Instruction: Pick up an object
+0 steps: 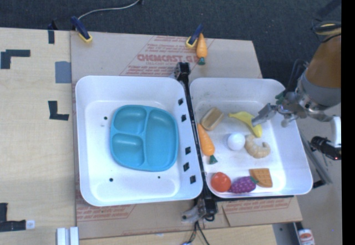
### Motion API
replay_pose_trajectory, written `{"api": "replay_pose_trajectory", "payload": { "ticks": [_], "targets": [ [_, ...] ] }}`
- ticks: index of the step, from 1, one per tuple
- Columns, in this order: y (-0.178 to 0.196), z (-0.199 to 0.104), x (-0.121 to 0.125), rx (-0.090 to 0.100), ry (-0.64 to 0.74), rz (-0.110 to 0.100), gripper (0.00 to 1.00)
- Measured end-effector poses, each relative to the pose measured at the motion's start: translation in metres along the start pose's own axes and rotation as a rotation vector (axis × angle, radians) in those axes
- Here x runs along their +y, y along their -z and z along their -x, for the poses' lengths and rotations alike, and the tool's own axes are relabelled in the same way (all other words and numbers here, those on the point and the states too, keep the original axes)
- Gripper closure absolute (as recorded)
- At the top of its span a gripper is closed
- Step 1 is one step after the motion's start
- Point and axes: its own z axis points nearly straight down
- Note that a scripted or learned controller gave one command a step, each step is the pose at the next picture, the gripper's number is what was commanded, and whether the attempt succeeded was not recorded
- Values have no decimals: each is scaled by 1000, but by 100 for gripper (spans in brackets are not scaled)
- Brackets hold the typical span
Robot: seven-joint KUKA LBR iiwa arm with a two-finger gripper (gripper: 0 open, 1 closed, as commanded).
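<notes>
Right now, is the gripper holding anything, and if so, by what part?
It cannot be told. The gripper is low in the right bin, right at the banana, but the view does not show the banana gripped.

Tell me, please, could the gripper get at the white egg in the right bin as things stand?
Probably yes. The gripper hovers over the banana, and the egg lies just beyond with nothing on top, though the shrimp sits close beside it.

One fixed overhead camera looks slantwise down on both bins (83, 94).
</notes>
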Motion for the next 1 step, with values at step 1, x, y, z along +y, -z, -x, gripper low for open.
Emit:
{"api": "replay_pose_trajectory", "payload": {
  "ticks": [1],
  "targets": [
    [-92, -5, 23, 0, 2, 4, 0]
  ]
}}
